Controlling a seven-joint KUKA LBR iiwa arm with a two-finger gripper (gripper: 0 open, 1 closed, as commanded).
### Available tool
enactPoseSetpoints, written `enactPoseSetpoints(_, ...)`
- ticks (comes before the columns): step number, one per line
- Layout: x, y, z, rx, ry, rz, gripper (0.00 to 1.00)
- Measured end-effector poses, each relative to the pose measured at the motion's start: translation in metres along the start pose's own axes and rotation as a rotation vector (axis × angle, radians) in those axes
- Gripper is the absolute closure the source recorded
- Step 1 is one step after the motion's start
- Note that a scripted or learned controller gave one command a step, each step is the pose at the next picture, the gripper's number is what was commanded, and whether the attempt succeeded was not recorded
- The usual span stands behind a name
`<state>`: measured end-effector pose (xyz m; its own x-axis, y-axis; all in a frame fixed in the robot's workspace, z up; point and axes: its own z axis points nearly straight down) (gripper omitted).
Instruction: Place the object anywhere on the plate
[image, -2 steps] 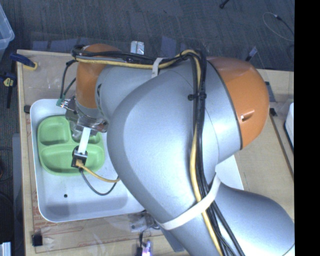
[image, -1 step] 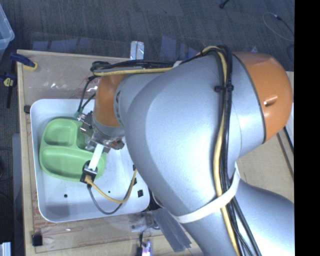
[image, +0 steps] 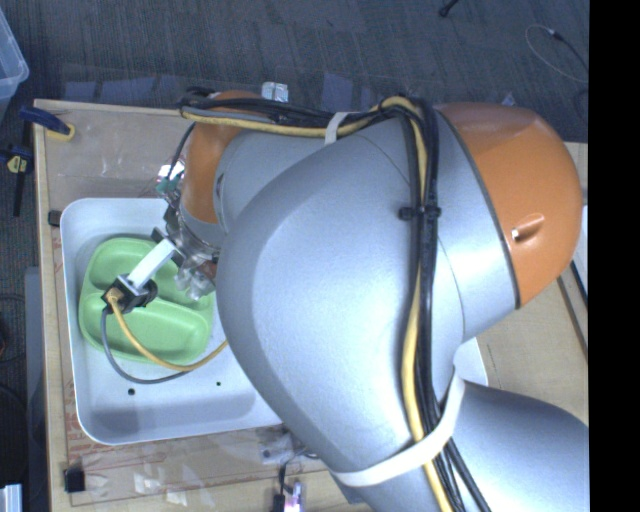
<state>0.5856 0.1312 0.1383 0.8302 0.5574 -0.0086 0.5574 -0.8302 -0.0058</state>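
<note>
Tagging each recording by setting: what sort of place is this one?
Most likely a robotics lab bench, not a home or kitchen. A large industrial arm with cables strapped along it reaches over a white bin holding a green plate, on a wooden bench with clamps.

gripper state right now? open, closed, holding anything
end effector: over the green plate in the left bin; the arm hides its tip, so open, closed or holding anything cannot be told.
</note>
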Motion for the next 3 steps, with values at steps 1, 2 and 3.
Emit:
enactPoseSetpoints(1,-0.021,0.013,-0.122,-0.002,0.002,-0.097,1.00)
enactPoseSetpoints(2,0.033,-0.018,-0.042,0.000,-0.003,-0.057,1.00)
enactPoseSetpoints(3,-0.045,-0.019,0.018,0.000,-0.002,-0.134,1.00)
